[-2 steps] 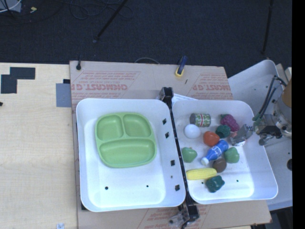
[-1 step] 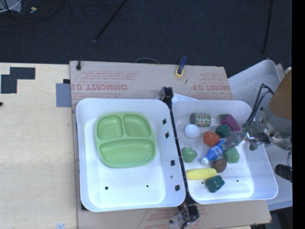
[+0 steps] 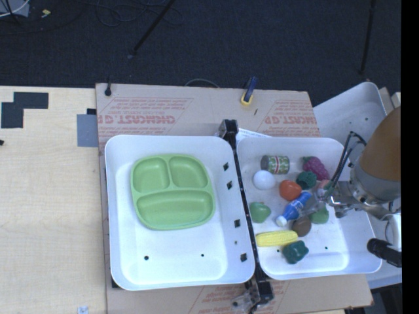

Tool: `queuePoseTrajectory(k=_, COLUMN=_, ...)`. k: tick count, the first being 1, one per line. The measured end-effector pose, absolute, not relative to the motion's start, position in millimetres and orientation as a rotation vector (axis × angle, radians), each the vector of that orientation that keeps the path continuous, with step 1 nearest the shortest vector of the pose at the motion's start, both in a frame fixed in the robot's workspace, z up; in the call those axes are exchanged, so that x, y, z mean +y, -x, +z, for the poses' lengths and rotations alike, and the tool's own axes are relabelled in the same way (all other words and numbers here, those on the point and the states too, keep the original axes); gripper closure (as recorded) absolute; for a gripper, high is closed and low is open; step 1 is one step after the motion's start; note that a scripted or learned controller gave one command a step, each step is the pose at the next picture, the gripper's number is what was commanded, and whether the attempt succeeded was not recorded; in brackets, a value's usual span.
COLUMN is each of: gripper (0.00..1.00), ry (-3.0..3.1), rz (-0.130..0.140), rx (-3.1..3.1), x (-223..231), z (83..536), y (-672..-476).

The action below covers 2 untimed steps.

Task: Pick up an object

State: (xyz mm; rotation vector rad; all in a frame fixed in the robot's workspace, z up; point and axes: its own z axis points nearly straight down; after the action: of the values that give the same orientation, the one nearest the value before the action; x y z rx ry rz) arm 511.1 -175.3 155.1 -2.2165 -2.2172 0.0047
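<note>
Basically nothing lifted yet: every item lies on the floor of the right bin (image 3: 357,267), pick not done. Arm (image 3: 383,156) enters from 3 o'clock, and the gripper (image 3: 325,200) sits low at the bin's 3 o'clock side, just beside the clutter; cannot tell how the gripper is set, too small and blurred.

Candidates in the right bin, clock positions from its middle:
- can (image 3: 275,164) at 11, lying on its side, label unreadable
- white ball (image 3: 264,179) at 10
- purple piece (image 3: 315,167) at 1
- dark green piece (image 3: 306,179) just under it
- orange-red piece (image 3: 290,190) near centre
- blue bottle (image 3: 294,207), white cap toward 7
- brown item (image 3: 302,226) touching the bottle's 5 o'clock side
- small green piece (image 3: 320,216), nearest the gripper
- green pepper-like piece (image 3: 260,211) at 8
- corn cob (image 3: 276,239) at 6
- dark green piece (image 3: 295,252) at 5

Left bin (image 3: 124,241) holds a green divided tray (image 3: 173,191).

Left to do: close on one item, raise it.

Writing: red print on the cardboard (image 3: 150,113) under the bins, upside down, not legible.
</note>
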Motion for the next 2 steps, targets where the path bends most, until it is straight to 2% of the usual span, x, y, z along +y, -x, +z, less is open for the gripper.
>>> queuePoseTrajectory(k=1, gripper=0.00, ry=2.216, rz=0.005, rx=-2.217, x=-176.4, z=91.7, y=-512.8)
queuePoseTrajectory(k=2, gripper=0.00, ry=2.223, rz=0.001, rx=-2.214, x=-176.1, z=87.1, y=-512.3)
